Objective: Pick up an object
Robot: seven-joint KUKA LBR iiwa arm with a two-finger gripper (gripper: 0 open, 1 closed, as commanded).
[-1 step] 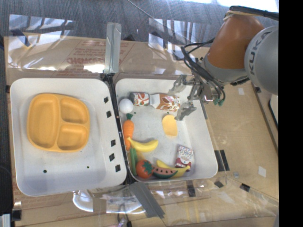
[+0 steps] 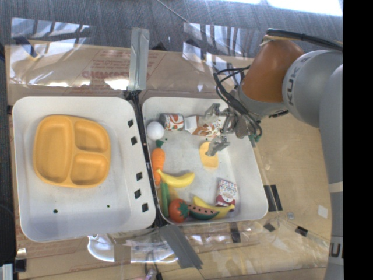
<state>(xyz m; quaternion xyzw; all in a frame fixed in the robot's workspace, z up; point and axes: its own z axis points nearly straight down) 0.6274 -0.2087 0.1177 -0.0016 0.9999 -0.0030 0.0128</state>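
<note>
Sunlight glares off clear plastic sheeting (image 2: 70,51) taped over a brown desk (image 2: 291,156), grey ribbed flooring (image 2: 76,2) at the far side.

Arm over the right bin, toys scattered below

The gripper (image 2: 223,134) hangs at the right bin's (image 2: 252,174) one o'clock corner, just above a yellow block (image 2: 208,156). A yellow divided tray (image 2: 71,151) fills the left bin (image 2: 35,220). A banana (image 2: 176,179) lies centre, a white ball (image 2: 155,130) at eleven o'clock, a watermelon slice (image 2: 204,212) at six.
</note>
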